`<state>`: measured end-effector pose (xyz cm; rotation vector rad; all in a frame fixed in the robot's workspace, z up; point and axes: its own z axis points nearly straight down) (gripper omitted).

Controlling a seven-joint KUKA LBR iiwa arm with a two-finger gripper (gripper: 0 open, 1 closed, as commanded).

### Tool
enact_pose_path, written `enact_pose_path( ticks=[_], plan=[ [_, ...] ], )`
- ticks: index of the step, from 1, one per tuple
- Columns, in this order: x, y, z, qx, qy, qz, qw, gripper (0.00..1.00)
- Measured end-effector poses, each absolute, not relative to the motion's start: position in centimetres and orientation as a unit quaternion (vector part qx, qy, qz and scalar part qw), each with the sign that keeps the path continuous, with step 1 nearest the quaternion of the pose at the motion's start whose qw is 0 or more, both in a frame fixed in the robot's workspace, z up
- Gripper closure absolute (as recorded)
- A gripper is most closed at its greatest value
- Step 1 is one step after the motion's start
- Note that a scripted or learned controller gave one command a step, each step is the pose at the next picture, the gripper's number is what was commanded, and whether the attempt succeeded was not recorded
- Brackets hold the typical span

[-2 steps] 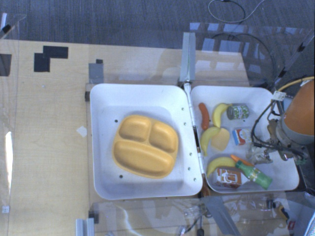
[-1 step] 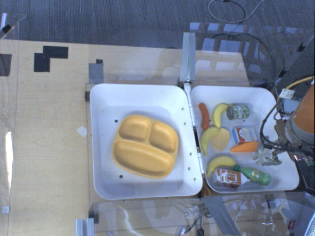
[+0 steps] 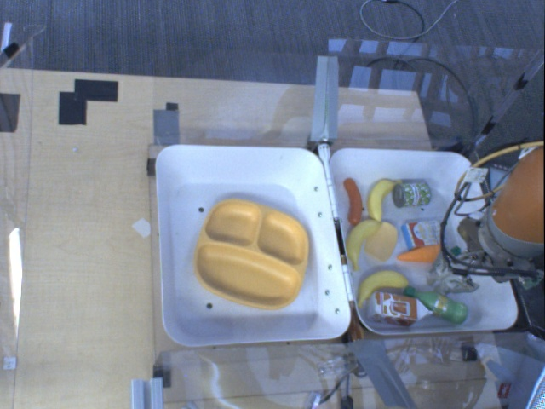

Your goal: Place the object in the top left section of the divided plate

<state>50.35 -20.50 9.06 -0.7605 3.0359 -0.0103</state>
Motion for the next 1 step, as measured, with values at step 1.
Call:
enact_pose_path(
  ticks=[1],
  plan=[
    [50.71,-12.86,9.21,-0.409,0.912,-0.0069,0.009,1.00]
  ],
)
